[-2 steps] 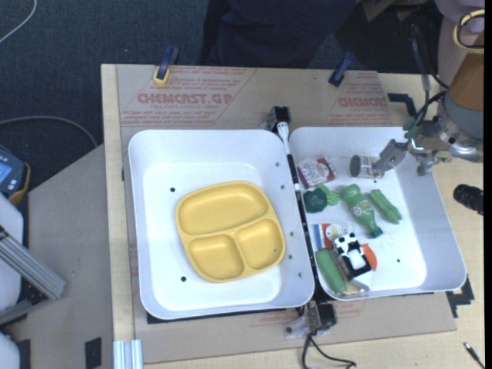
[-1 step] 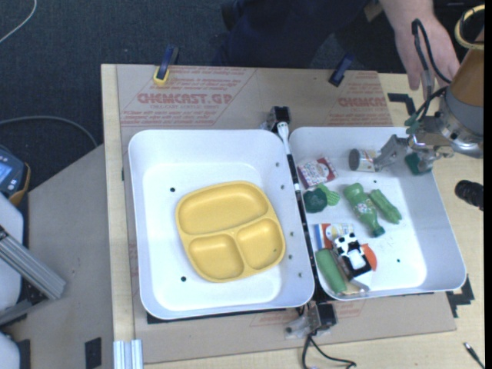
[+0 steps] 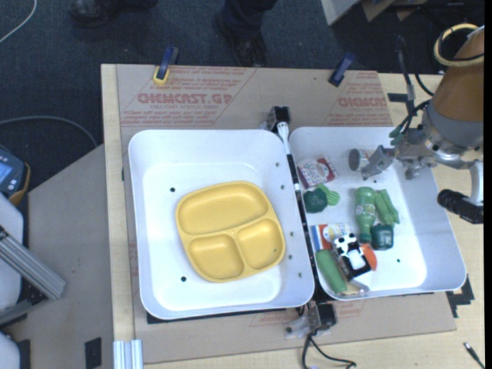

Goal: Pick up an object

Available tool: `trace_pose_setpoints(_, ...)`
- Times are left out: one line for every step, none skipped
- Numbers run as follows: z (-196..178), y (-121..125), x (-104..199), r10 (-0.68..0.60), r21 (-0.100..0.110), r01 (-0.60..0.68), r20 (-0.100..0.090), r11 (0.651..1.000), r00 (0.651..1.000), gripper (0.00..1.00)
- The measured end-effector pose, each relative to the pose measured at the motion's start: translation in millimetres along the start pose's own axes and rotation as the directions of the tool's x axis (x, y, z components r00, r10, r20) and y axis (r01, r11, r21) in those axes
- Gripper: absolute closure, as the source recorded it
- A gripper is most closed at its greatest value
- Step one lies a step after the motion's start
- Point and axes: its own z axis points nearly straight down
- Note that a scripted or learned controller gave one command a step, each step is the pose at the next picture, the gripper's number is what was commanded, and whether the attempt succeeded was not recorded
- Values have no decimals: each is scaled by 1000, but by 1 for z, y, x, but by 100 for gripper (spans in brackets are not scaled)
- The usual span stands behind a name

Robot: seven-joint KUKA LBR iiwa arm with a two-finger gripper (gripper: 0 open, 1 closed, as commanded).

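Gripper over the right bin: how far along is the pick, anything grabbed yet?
Done: the gripper is positioned at the right bin's far end. In hand: nothing visible between its fingers. Left: the grab itself; the green toys and panda figure lie in the bin, and the yellow tray sits in the left bin.

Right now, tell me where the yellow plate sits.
The yellow plate lies in the left bin, roughly at its middle, with its two small compartments toward the near edge; the toys are in the right bin.

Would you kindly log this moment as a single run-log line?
gripper: over right bin, upper part, nothing between its fingers | toys: clustered in right bin | yellow tray: in left bin
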Motion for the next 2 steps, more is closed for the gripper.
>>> trace_pose_setpoints(44, -5, -1, 1, 0, -1, 0, 1000, 1000, 0)
trace_pose_setpoints(93, -6, 0, 0, 0, 0, 0, 1000, 1000, 0)
